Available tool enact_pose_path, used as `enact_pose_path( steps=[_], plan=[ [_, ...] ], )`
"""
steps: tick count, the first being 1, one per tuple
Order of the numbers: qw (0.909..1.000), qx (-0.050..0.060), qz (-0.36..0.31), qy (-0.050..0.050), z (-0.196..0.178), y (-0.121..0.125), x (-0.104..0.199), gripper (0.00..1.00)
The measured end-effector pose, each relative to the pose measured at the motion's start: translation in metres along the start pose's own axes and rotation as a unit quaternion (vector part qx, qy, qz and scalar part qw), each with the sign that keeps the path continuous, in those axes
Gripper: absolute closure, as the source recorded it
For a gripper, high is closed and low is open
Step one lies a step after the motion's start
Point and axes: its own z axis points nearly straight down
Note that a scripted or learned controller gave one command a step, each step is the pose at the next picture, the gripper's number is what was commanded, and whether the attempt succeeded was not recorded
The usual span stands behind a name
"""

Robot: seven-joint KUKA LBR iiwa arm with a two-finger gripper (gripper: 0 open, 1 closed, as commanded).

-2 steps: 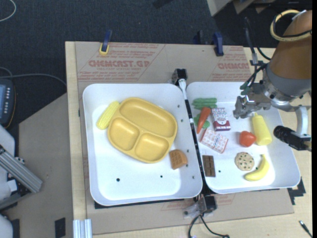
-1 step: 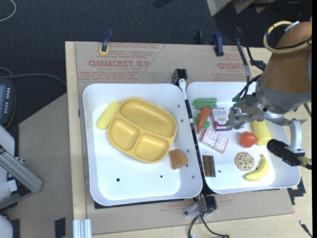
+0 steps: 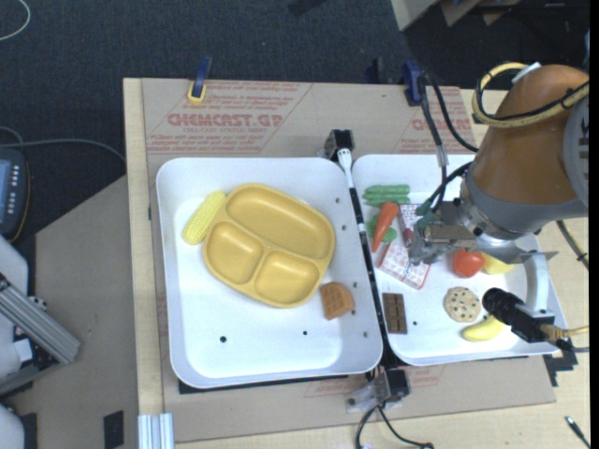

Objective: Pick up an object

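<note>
My gripper [image 3: 426, 243] hangs low over the middle of the right bin [image 3: 412, 349], just above a red-and-white checkered packet [image 3: 402, 263]. An orange carrot [image 3: 385, 223] and a green pod [image 3: 387, 194] lie to the gripper's left. A red tomato [image 3: 467, 263] sits at its right, with a small yellow piece [image 3: 496, 267] beside it. Nearer the front lie a round cookie [image 3: 460, 303], a yellow banana [image 3: 482, 330] and a brown chocolate bar [image 3: 395, 311]. The arm's body hides the bin's far right part.
The left bin [image 3: 178, 279] holds a yellow divided plate [image 3: 267, 246], a corn cob [image 3: 204, 216] at the plate's left and a brown cracker [image 3: 337, 299] near the divider. The bin walls meet along a black strip [image 3: 360, 241].
</note>
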Motion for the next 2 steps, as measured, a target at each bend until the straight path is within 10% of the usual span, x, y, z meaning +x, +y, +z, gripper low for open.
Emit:
enact_pose_path(
  steps=[2],
  plan=[
    [1.0000, 0.000, 0.002, -0.001, 0.015, -0.011, -0.004, 1.00]
  ],
)
